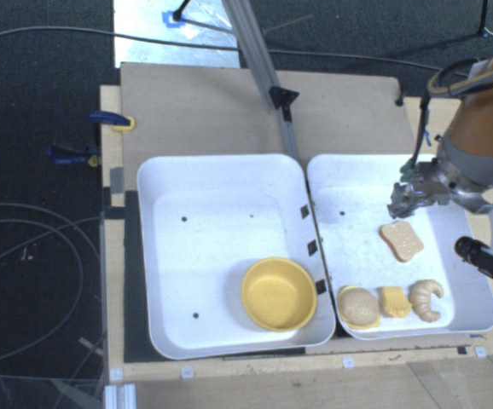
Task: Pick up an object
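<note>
from my seat i see the grey arm with its orange band (485, 113) reaching in from the right, and its dark two-finger gripper (403, 204) hangs over the upper part of the right shallow white plastic bin (349, 181), just above and to the left of a tan slice of toast-shaped toy bread (402, 240). i see nothing between the fingers, and the gripper is too dark and small for me to tell whether they stand apart or together. the bread slice lies flat on the bin floor near the middle of the right bin, close to the gripper tip but apart from it as far as i can judge. along the near edge of that same bin sit three more pieces in a row: a pale round bun (359, 306) at the left, a small yellow cube-like block (393, 301) just beside it, and a beige croissant-shaped piece (426, 299) at the right. the left shallow white plastic bin (187, 194) holds a yellow round bowl (278, 293), upright, resting in its near right corner close to the divide between the two bins.
</note>
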